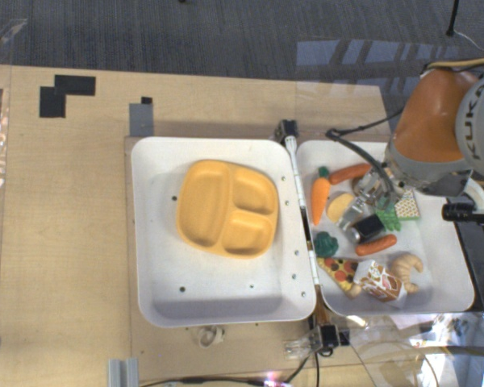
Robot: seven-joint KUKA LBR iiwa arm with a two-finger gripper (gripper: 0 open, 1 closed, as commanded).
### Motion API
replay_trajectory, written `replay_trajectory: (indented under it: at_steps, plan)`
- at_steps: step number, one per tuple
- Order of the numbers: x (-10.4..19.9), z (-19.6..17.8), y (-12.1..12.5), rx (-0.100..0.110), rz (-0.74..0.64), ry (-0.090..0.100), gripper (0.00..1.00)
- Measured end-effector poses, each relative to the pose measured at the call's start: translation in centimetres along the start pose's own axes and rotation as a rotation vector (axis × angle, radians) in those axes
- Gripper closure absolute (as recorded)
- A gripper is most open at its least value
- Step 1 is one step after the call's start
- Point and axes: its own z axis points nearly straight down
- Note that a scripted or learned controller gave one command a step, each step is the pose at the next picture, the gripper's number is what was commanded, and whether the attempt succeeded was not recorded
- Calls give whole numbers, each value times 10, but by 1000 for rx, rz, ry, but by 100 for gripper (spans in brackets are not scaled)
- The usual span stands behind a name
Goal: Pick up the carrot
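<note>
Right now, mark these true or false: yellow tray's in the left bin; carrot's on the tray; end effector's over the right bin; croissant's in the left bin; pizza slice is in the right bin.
1. The yellow tray lies in the left bin. True.
2. The carrot lies on the tray. False: it lies in the right bin, near its left wall.
3. The end effector is over the right bin. True.
4. The croissant is in the left bin. False: it is in the right bin, toward the near side.
5. The pizza slice is in the right bin. True.

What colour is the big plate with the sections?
The plate is yellow-orange, plain with no pattern, seen in the camera view in the left bin.
</note>
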Motion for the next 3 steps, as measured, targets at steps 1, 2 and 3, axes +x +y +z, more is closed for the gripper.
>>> replay_trajectory:
  at_steps: [1,2,3]
  plan:
    - [-31,-58,62,-8,181,-5,0]
    - [-35,15,48,-14,178,-13,0]
    - [18,-62,87,-15,184,-7,0]
